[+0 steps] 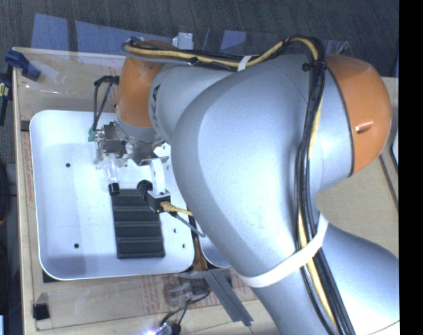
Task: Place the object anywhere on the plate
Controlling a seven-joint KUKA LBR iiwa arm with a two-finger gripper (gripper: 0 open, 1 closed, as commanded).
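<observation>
A black ribbed rectangular slab (138,223) lies flat in the left white bin (58,187), near the bin's front right corner. My gripper (112,174) hangs over the middle of this bin, just above the slab's far left corner. Whether it touches the slab I cannot tell, and I see nothing held in it. The grey arm with its orange band (136,89) reaches in from the right and hides most of the right bin (213,260).
The left bin's floor to the left of the slab is bare white, with a few small dark dots. A blue clamp (19,65) sits at the bench's far left corner. Cables and a metal bracket (197,292) lie below the bins' front edge.
</observation>
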